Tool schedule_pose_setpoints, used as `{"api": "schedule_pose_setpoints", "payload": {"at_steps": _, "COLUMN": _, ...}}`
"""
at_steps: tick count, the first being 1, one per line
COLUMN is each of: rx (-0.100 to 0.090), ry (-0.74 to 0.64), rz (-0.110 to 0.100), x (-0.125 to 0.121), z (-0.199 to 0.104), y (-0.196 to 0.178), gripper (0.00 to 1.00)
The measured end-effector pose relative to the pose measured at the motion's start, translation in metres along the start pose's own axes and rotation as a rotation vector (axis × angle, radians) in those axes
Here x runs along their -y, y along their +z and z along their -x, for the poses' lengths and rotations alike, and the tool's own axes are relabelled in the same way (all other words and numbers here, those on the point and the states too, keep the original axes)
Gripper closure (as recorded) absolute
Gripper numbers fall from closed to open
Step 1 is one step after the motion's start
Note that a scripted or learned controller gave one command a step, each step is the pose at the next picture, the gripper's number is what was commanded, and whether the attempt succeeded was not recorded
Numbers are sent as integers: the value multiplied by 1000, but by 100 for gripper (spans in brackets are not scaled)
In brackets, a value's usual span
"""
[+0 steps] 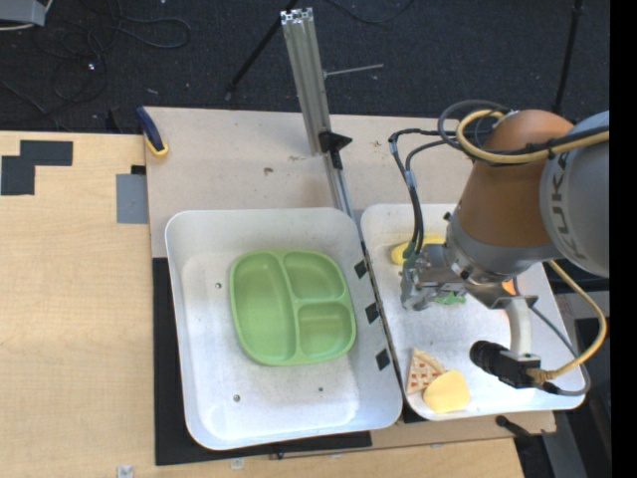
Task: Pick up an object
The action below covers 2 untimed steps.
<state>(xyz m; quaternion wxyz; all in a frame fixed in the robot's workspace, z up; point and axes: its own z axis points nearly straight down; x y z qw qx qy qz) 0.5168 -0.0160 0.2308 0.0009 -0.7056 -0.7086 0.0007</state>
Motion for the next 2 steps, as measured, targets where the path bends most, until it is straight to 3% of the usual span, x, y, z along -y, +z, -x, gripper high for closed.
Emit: {"api": "schedule_pose_setpoints", "payload": {"at_steps": 2, "rx": 0, "ry": 0, "rz": 1, "x": -28, "z": -102, "y": -3, "gripper": 100}}
